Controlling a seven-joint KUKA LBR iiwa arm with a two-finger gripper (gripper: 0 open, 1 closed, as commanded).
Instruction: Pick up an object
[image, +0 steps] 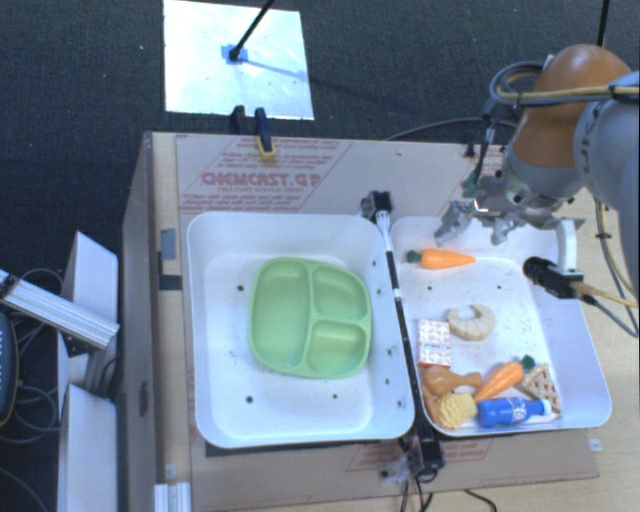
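Observation:
My gripper (472, 228) hangs over the far edge of the right bin (575, 345), open, with nothing between its fingers. An orange toy carrot (445, 259) lies just below and in front of it, apart from the fingers. Further forward in the same bin lie a pale croissant (470, 322), a red-and-white checked packet (433, 342), a brown drumstick (448, 380), a second carrot (500, 380), a waffle piece (541, 385), a yellow corn piece (457, 408) and a blue bottle (510, 411).
A green divided plate (308, 317) lies in the left bin (215, 300). A black-edged divider (395, 300) runs between the two bins. The toys crowd the right bin's near corner.

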